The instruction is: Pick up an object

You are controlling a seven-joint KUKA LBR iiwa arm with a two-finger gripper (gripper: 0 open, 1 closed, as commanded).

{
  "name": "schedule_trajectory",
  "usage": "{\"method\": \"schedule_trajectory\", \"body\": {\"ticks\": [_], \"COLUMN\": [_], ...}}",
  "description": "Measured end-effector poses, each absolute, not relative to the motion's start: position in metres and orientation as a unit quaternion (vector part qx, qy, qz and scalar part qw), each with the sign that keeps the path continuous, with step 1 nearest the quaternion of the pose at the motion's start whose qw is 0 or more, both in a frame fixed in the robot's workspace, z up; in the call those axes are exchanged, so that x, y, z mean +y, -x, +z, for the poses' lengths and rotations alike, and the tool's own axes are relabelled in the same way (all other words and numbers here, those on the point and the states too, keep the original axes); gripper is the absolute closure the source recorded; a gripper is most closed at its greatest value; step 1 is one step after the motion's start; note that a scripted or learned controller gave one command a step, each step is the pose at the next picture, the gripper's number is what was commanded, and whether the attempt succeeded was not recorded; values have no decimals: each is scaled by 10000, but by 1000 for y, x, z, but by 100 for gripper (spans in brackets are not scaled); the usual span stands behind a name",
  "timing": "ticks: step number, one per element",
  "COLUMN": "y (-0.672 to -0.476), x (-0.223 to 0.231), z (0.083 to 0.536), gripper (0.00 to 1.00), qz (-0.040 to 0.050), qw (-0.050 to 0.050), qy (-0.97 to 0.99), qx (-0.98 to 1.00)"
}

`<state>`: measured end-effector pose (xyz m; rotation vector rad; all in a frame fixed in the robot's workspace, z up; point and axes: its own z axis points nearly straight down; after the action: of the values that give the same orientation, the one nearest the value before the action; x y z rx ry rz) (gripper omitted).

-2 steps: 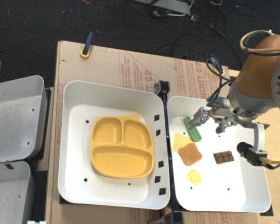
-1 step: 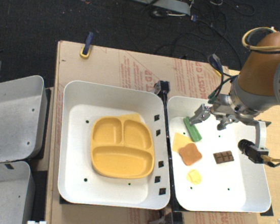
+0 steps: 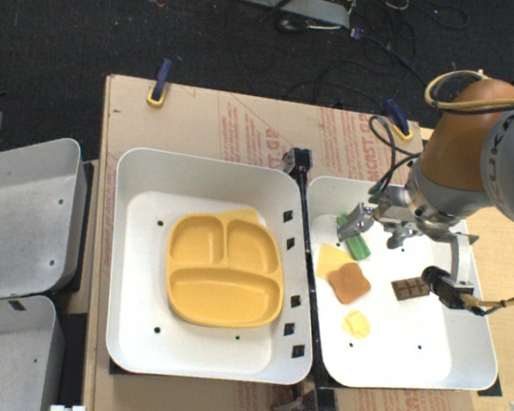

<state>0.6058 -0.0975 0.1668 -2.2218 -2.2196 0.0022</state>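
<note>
The right bin [image 3: 462,363] holds a green block [image 3: 358,248], a pale yellow slice [image 3: 330,259], a brown toast-like piece [image 3: 350,284], a small yellow lump [image 3: 357,325] and a dark brown bar [image 3: 408,288]. My gripper [image 3: 379,229] hangs over the bin's back left part, just above and to the right of the green block. Its fingers are spread open and nothing sits between them. The left fingertip [image 3: 356,221] is close to the green block's top end.
In the left bin [image 3: 132,230] lies a yellow divided plate [image 3: 226,273]. A black divider [image 3: 302,253] runs between the bins. A cable and a black fitting [image 3: 439,285] trail from the wrist over the right bin. Grey trays [image 3: 12,215] lie off the bench at left.
</note>
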Motion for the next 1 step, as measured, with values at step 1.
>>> {"method": "schedule_trajectory", "body": {"ticks": [1], "y": [-611], "x": [-97], "z": [123], "gripper": [0], "qz": [6], "qw": [5], "qy": [7073], "qx": [-7070]}}
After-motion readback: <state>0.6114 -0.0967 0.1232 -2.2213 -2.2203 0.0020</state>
